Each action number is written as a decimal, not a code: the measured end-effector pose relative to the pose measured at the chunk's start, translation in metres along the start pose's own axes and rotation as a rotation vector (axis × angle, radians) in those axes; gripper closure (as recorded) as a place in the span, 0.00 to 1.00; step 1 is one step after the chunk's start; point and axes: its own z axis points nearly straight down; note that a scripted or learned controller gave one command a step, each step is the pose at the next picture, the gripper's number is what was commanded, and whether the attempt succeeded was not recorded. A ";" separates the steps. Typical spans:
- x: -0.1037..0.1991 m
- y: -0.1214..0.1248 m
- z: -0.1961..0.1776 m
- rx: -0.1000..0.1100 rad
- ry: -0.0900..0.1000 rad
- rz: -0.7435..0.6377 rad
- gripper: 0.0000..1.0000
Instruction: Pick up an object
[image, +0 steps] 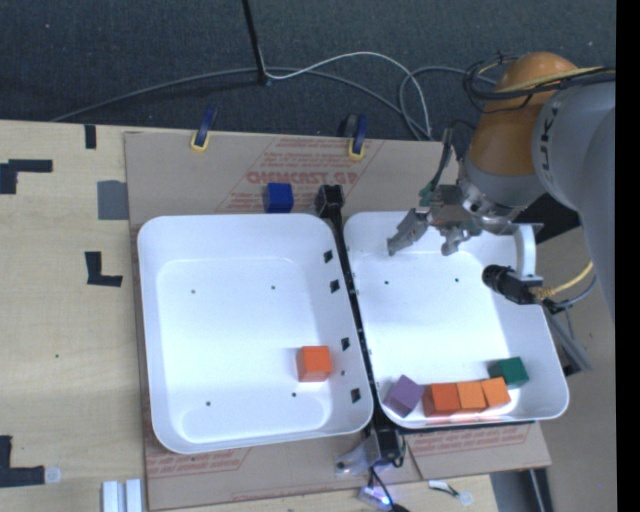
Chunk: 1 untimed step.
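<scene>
Overhead, the tool (430, 238) hung above the right bin's (545, 335) far edge, fingers spread apart (nothing between them). Purple (403, 395), orange (467, 397) and green blocks (510, 371) lay along its near wall; one orange cube (314, 363) sat in the left bin (200, 300).

i see two white bins: left bin (165, 250), right bin (540, 330). orange cube (314, 363) in the left. right holds a purple block (403, 395), two orange blocks (458, 398), a lighter orange one (495, 393), a green block (512, 372). blue cube (278, 196) on brown cardboard (240, 165) with red print. arm (560, 110) grey, orange band. clamps (204, 128) blue and yellow.
</scene>
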 end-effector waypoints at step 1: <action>-0.004 -0.025 0.112 0.007 0.001 -0.079 0.00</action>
